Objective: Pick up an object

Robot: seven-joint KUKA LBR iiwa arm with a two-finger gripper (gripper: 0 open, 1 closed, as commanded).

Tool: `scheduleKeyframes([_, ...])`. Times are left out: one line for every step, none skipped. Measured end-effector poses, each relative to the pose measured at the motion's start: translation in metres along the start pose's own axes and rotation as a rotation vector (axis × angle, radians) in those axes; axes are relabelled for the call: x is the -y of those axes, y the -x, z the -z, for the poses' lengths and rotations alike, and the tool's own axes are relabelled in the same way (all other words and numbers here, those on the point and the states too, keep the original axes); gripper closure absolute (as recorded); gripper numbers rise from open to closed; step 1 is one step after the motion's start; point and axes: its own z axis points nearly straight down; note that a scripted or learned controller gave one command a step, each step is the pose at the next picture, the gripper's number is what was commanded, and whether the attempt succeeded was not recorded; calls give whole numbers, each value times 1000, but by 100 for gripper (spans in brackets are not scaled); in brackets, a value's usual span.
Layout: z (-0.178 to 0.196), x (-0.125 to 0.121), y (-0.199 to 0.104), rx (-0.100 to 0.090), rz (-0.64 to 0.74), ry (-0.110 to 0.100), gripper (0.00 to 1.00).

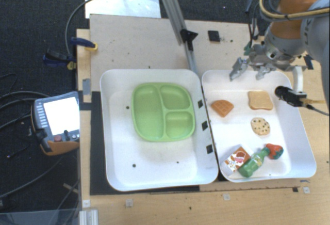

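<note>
My gripper hangs open over the far edge of the right bin, with nothing between its fingers. Below it in that bin lie a waffle-like brown piece, a slice of toast and a chocolate chip cookie. Near the bin's front edge sit a small printed packet, a green bottle and a red strawberry-like toy. The toast is the closest item to the gripper, a little toward the front and to the right.
The left bin holds a green divided plate. A grey pole slants across the back of the bench. A tablet-like pendant lies off the bench at left, with cables on the floor.
</note>
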Motion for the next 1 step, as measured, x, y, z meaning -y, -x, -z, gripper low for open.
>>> scheduleKeyframes([-61,1,-3,1,-1,-1,0])
